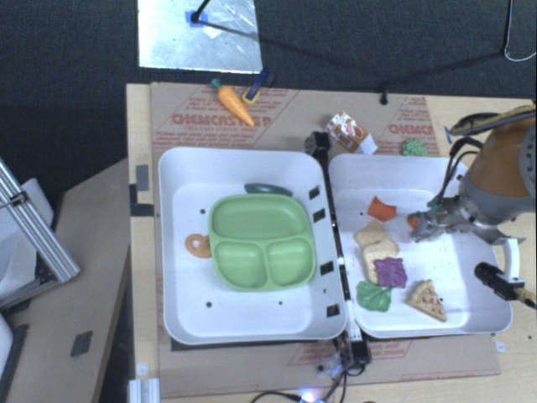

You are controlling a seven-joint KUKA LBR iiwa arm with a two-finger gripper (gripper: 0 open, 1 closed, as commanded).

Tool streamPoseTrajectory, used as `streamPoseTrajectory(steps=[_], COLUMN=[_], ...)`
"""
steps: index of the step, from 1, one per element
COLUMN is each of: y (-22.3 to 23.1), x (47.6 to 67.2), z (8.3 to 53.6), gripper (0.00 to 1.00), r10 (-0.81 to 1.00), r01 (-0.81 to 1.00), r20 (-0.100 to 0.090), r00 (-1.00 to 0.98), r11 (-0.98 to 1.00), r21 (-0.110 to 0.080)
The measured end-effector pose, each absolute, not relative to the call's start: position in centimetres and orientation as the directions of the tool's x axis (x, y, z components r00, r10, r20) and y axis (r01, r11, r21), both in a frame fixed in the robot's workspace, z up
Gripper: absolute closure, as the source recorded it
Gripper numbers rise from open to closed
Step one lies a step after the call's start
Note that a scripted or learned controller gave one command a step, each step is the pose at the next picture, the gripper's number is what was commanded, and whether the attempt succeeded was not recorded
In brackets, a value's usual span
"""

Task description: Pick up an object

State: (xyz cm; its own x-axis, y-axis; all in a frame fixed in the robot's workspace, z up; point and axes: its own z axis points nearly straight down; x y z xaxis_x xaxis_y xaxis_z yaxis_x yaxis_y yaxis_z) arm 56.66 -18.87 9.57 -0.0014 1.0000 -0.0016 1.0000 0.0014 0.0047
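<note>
gripper [422,225] low in right bin [470,175], grip state can't tell | red piece [382,207] just left of it, apart | bread [375,240] below-left

In the right bin [470,313] lies a small scatter of toy food. Toward its far side sits an orange-red piece [382,208], flat and slightly tilted. Just right of it is a small red bit [414,221], partly hidden, so its shape is hard to tell. Nearer the middle lie two pale tan bread-like slices [375,242], overlapping. Touching their near edge is a purple, crinkled lump [390,271]. Nearer still, by the bin's left wall, rests a dark green leafy piece [373,296]. To its right lies a wedge like a pizza slice [428,300], tan with darker spots, flat on the bin floor.
</note>
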Motion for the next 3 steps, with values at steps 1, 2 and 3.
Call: streamPoseTrajectory(steps=[1, 2, 3], y=[-19.9, -20.7, -20.7], x=[56.7, 56.8, 56.9], z=[14.8, 19.4, 22.7], gripper=[1.0, 1.0, 1.0], r10=[1.0, 1.0, 1.0], r01=[1.0, 1.0, 1.0], r20=[-0.003, -0.003, -0.002], r00=[-0.001, -0.002, -0.004], r11=[0.001, 0.002, 0.004], r21=[0.007, 0.006, 0.005])
